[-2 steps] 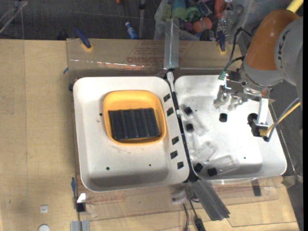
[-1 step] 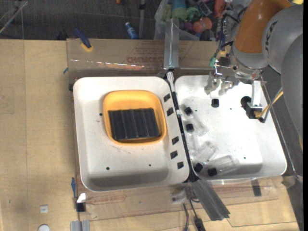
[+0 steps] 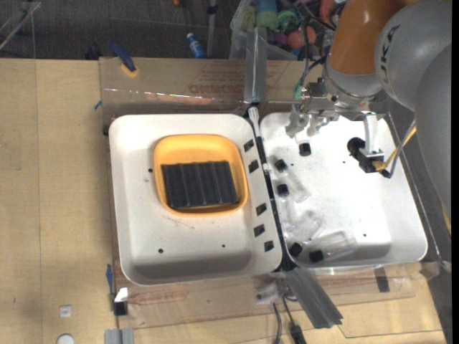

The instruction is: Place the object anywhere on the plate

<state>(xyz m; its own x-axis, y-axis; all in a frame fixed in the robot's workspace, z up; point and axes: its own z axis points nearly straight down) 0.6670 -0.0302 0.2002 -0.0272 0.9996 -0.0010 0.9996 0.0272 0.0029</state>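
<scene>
An orange-yellow plate (image 3: 200, 145) sits in the left bin (image 3: 136, 192). A black ridged rectangular object (image 3: 199, 183) lies flat on the plate, slightly toward its front. My gripper (image 3: 304, 125) hangs over the back left corner of the right bin (image 3: 373, 221), well to the right of the plate. Its fingers stand apart with only white bin floor showing between them, so it is open and holds nothing.
Several clear plastic pieces (image 3: 307, 222) lie along the right bin's left and front side. A black divider rail (image 3: 264, 185) runs between the bins. The grey arm (image 3: 423, 56) covers the right bin's back right. Cluttered toys (image 3: 287, 6) lie beyond the bench.
</scene>
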